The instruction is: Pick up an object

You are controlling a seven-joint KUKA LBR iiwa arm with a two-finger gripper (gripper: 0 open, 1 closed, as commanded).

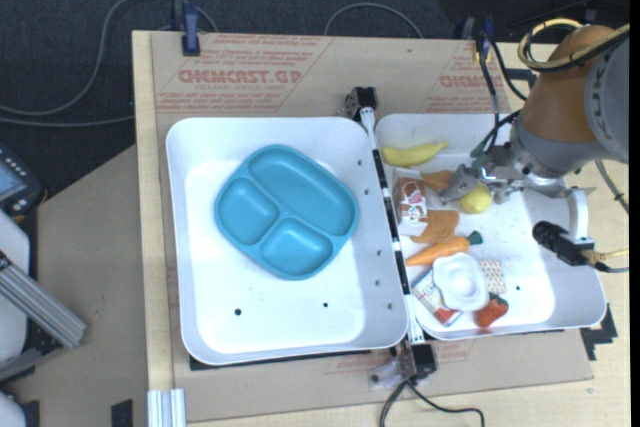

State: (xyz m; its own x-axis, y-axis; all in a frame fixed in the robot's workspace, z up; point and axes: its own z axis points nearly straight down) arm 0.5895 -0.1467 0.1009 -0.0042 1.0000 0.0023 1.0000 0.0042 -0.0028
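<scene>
The gripper (478, 183) is seen low by the small yellow lemon (477, 201). Whether it is apart cannot be told. The lemon should be squeezed in the middle.

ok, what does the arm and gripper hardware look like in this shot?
The arm is a bulky rounded grey body with a broad orange band above the wrist. A yellow cable loops at its top, beside thin dark wires. The gripper is small, grey metal, with a silvery wrist flange behind it. No legible markings.
</scene>
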